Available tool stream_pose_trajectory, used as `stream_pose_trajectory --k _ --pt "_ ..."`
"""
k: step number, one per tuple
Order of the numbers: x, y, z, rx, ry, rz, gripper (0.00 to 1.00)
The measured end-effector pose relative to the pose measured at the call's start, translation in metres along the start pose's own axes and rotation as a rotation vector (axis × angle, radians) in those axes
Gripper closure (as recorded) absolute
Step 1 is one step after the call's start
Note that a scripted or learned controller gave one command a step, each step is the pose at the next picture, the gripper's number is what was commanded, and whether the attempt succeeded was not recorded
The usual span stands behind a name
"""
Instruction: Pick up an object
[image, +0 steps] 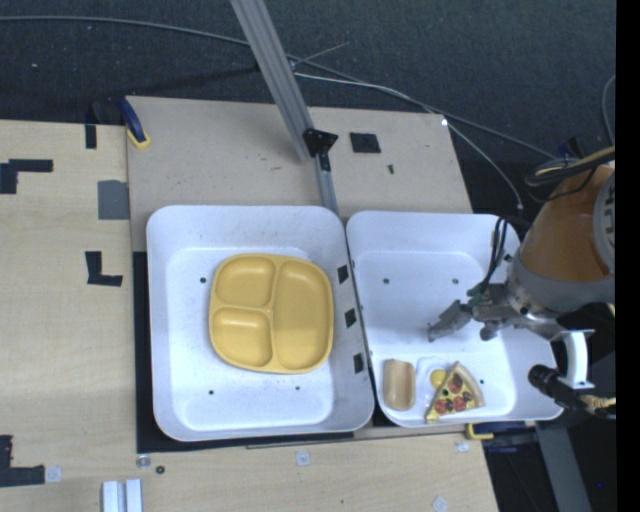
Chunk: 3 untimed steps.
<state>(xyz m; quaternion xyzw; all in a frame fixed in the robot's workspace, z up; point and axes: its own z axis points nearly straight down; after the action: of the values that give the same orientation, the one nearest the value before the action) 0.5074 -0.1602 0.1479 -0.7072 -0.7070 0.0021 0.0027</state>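
Note:
In the right bin (420, 240) two small objects lie near the front wall: a tan bread-like piece (398, 383) and a toy pizza slice (454, 391) with red toppings. My gripper (445, 322) hangs over the right bin's middle, above and behind the pizza slice, reaching in from the right. Its grey fingers point left toward the bin floor. Nothing shows between them.
A yellow divided plate (271, 312) lies in the middle of the left bin (180, 300). A metal pole (285, 80) slants over the bench behind the bins. Cables trail over the dark floor at the back right.

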Motion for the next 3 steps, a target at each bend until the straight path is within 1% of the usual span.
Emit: stream_pose_trajectory --k 1,2,3 --pt "0.007 -0.003 0.046 0.000 0.001 -0.001 0.00" --pt "0.006 -0.003 0.062 -0.007 -0.002 0.000 0.00" --pt "0.006 -0.002 0.050 -0.010 -0.002 -0.001 1.00"
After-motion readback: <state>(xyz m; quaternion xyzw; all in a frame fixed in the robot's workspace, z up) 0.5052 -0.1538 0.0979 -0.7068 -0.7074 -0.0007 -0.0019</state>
